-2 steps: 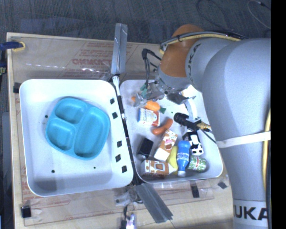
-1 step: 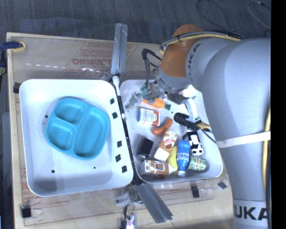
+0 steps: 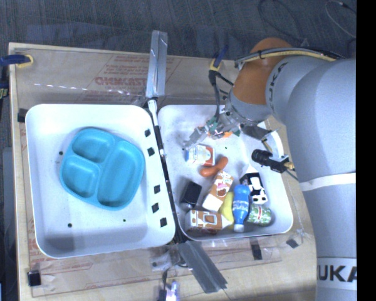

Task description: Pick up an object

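Observation:
My gripper point(image 3: 198, 136) reaches down into the upper middle of the right bin point(image 3: 175, 121), under the orange wrist band. Just below it lies a small white and blue carton point(image 3: 203, 153), with an orange sausage point(image 3: 214, 165) beside that. Whether the gripper touches the carton is unclear. Lower in the bin are a small brown carton point(image 3: 223, 182), a black box point(image 3: 191, 193), a tan block point(image 3: 213, 201), a yellow banana point(image 3: 228, 210), a blue bottle point(image 3: 240, 205), a black and white cow toy point(image 3: 255, 189), a green can point(image 3: 261, 216) and a brown carton point(image 3: 203, 221).
The left bin point(image 3: 44, 130) holds a blue divided plate point(image 3: 103, 167). A ridge with black clips point(image 3: 158, 168) separates the two bins. The grey arm point(image 3: 313, 124) covers the right bin's right edge. A black fitting point(image 3: 268, 159) sticks out beside the cow toy.

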Motion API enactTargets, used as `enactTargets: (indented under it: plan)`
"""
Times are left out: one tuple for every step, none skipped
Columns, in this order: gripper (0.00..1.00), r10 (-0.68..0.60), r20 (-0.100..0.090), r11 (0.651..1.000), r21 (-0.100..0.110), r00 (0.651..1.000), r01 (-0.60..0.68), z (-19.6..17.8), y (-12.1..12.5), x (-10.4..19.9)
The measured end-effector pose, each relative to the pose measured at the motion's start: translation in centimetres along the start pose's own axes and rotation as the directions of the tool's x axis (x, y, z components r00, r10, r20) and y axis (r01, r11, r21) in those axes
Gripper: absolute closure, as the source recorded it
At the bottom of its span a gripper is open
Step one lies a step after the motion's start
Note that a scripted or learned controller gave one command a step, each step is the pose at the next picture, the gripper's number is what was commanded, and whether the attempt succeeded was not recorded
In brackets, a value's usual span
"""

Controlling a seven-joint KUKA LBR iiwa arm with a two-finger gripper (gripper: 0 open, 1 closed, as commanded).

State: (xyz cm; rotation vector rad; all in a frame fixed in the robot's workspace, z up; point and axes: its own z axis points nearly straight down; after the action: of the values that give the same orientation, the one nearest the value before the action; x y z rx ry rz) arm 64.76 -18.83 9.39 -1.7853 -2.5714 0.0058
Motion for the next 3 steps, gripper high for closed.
enactTargets:
  plan:
    - [1.0, -0.005, 0.006, 1.0, -0.007, 1.0, 0.005, -1.1, 0.2, 0.0]
    - [0.0, -0.005, 0.007, 1.0, -0.006, 1.0, 0.005, -1.1, 0.2, 0.0]
    - [0.0, -0.019, -0.004, 1.0, -0.003, 1.0, 0.019, -0.2, 0.0, -1.8]
